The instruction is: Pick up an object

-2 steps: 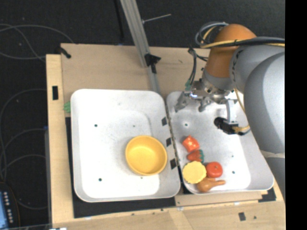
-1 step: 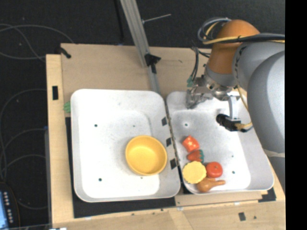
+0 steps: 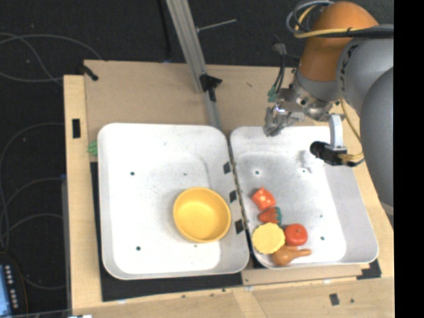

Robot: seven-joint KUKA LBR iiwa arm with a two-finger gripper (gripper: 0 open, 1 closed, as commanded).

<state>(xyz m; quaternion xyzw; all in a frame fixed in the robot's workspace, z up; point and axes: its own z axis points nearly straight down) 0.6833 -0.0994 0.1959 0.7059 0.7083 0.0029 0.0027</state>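
From my remote station I see the gripper [image 3: 273, 126] poised over the far edge of the right bin [image 3: 344, 197], nothing between its fingers; how far they part I cannot tell. The objects cluster in that bin's near left corner: a red-orange piece [image 3: 263, 198], a small red and green item [image 3: 269, 215], a yellow disc [image 3: 267, 238], a red tomato [image 3: 296, 233], an orange piece [image 3: 287, 255]. A yellow bowl [image 3: 201, 214] sits in the left bin [image 3: 132, 158]
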